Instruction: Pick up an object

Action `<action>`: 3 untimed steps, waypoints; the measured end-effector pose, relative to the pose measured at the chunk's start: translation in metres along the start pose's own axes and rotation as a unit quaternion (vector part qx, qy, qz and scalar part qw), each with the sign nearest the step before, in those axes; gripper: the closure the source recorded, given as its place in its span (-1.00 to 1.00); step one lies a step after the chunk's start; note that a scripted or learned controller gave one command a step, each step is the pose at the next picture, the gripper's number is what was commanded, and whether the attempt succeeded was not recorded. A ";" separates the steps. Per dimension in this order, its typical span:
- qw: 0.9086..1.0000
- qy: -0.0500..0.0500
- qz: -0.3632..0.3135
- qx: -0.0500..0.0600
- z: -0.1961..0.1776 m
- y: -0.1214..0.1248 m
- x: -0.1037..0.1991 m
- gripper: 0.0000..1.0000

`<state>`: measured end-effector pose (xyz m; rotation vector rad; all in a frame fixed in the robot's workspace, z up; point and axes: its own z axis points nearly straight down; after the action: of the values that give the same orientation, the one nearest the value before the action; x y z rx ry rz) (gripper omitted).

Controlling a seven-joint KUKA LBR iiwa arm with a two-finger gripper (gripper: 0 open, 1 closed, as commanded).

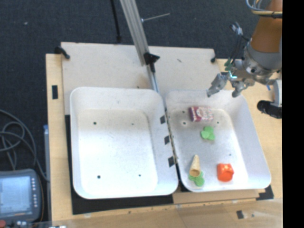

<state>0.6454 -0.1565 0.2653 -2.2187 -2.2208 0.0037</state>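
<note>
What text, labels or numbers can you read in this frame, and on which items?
No text reads clearly at this resolution.
Pink and white packet in the right bin: printed pattern, blurred, no words legible.
Screen device at the lower left: display and buttons show, but characters are too small to read.
Orange block, green pieces, cone and the hand: no markings visible.

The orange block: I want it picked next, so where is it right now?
The orange block lies in the right bin, near its front right corner, to the right of the cone.
</note>
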 end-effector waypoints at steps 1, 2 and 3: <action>1.000 -0.001 -0.001 -0.002 -0.003 0.001 0.000 -1.00; 1.000 -0.001 -0.002 0.000 0.045 0.000 0.008 -1.00; 1.000 -0.001 -0.003 0.000 0.091 0.008 0.008 -1.00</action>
<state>0.6528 -0.1489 0.1741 -2.2134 -2.2286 0.0056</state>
